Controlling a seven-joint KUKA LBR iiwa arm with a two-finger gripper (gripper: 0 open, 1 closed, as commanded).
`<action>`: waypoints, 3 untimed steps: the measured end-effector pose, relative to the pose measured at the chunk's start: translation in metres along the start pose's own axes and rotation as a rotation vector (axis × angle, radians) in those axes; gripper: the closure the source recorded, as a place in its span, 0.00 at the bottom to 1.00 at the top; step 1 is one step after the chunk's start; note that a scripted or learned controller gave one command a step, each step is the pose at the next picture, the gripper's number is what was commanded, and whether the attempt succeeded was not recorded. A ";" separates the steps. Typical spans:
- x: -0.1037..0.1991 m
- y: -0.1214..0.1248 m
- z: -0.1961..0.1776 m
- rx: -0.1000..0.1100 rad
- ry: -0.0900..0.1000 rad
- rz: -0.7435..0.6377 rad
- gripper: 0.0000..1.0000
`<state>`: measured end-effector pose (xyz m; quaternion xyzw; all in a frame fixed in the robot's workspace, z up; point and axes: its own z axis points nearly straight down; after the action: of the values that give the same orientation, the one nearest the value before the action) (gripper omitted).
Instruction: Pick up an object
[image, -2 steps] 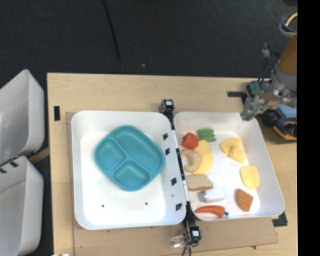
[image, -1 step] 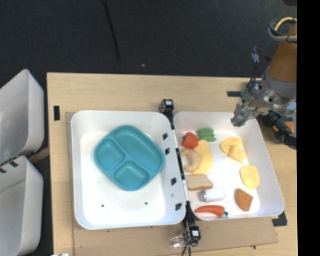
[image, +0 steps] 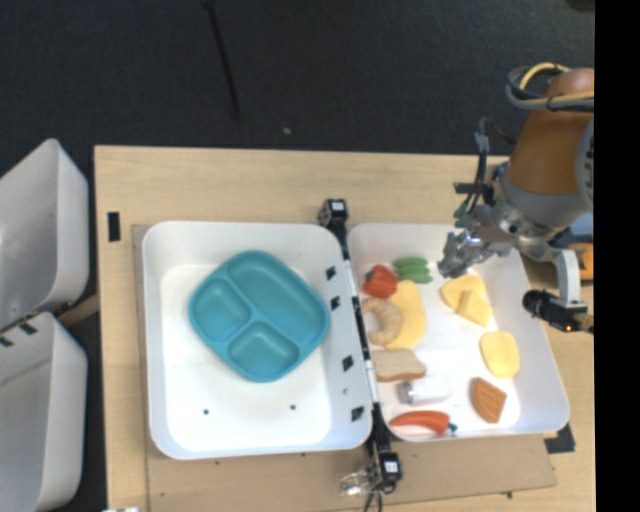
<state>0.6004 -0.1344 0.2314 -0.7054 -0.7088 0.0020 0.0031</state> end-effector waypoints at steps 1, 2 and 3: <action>0.037 -0.028 0.009 0.000 -0.001 0.000 1.00; 0.076 -0.053 -0.008 -0.002 0.000 -0.001 1.00; 0.103 -0.071 0.001 -0.001 -0.002 0.001 1.00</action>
<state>0.5284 -0.0316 0.2310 -0.7056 -0.7086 0.0023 0.0022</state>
